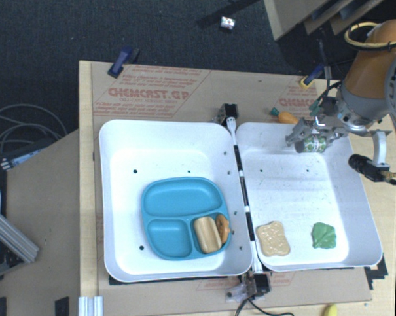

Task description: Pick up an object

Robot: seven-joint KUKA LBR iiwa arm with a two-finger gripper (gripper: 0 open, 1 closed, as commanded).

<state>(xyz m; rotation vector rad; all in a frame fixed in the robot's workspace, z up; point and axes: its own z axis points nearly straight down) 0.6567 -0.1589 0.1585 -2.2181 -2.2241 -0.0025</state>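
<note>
In the camera view the gripper [311, 138] hangs low over the far edge of the right bin [353, 200], with a small greenish object [314, 145] at its tip; whether the jaws are spread or pinching it I cannot tell; to do this well, confirm the grip before rising, then lift straight; the tan piece [273, 238] and green piece [323, 235] lie at this bin's near end, well apart from the gripper.

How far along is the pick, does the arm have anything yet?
Done: the gripper has reached the far corner of the right bin and sits at a small greenish object. In hand: unclear; I cannot tell if that object is gripped or lifted. Left: a confirmed lift. The tan piece and green piece lie untouched at the bin's near end.
</note>
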